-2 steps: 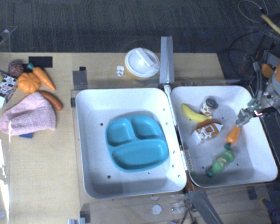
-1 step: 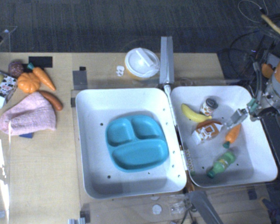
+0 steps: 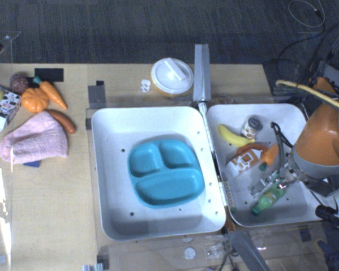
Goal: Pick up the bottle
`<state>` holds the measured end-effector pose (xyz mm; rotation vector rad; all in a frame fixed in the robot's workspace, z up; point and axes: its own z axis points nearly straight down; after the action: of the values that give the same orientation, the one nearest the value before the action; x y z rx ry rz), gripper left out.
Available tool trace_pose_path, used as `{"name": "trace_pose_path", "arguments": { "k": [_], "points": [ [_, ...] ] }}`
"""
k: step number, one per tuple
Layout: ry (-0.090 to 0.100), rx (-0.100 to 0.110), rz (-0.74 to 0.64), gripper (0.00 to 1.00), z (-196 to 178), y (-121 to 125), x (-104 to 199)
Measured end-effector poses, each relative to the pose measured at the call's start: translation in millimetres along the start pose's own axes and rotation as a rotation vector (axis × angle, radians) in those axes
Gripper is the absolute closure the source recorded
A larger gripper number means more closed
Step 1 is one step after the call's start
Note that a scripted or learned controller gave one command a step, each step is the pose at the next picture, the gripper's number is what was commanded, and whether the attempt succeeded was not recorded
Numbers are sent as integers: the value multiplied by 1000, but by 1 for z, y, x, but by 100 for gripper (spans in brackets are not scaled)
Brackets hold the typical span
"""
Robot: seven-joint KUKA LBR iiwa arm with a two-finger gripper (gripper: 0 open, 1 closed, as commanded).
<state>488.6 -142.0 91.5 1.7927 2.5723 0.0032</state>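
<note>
Bottle (image 3: 268,200) lies on its side in right bin (image 3: 298,213), near the front wall. Hand (image 3: 278,181) just above it; grip state can't be told. Risks: round bottle rolling off, carton (image 3: 243,161) crowding the approach.

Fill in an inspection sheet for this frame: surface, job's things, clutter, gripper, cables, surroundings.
Surface: wooden bench bearing two white bins, left bin and right bin.
Job's things: green bottle lying on its side in the right bin.
Clutter: blue divided tray in the left bin; banana, small carton and carrot in the right bin; pink cloth and toy vegetables on the bench.
Gripper: gripper just above the bottle, state unclear.
Cables: loose cables at upper right.
Surroundings: dark carpet.
</note>
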Motion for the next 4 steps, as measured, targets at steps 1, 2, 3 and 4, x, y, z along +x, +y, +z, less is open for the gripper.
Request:
{"name": "trace_pose_path", "arguments": {
  "k": [1,2,3,4],
  "points": [
    [-4,-7,-2,100,-12,3,0],
    [-3,-10,165,100,0,-14,-49],
    [-4,-8,166,0,2,-15,-49],
    [-3,-10,486,0,1,5,5]
  ]
}}
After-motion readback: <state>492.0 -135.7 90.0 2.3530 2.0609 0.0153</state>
